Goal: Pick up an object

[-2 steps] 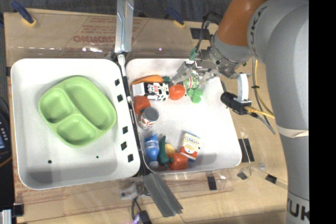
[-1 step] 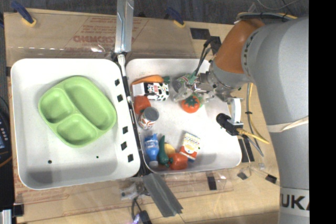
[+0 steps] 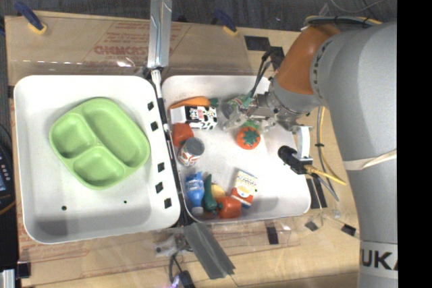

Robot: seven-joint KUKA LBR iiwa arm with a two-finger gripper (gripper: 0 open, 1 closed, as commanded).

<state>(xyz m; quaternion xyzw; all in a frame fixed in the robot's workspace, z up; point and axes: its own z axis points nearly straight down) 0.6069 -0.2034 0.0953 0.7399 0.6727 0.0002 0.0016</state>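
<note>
Arm reaches in low from the right; gripper (image 3: 237, 112) beside orange toy (image 3: 248, 137); grasp unclear

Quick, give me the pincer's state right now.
Pincer: low in the right bin, just above-left of the orange fruit toy; open or closed cannot be told, and nothing shows in its grip.

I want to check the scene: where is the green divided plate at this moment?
The green divided plate lies in the left white bin, towards its upper left, apart from the toys in the right bin.
</note>
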